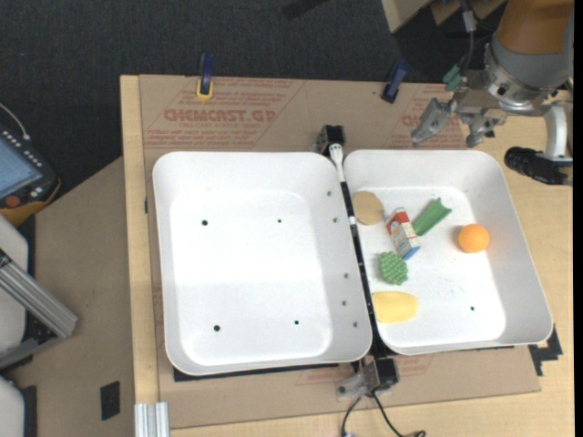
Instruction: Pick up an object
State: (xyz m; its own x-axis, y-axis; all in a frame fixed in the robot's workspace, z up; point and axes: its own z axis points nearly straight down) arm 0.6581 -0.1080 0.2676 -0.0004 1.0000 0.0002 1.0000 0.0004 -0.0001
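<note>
The gripper (453, 123) hangs with fingers spread and nothing between them, above the right bin's (519, 280) far rim. In that bin an orange ball (473, 238) lies near the right wall, with a yellow lemon (395, 306) by the near-left corner.

Robot lab: clamped cardboard bench (273, 107), white bins (173, 244)
</note>
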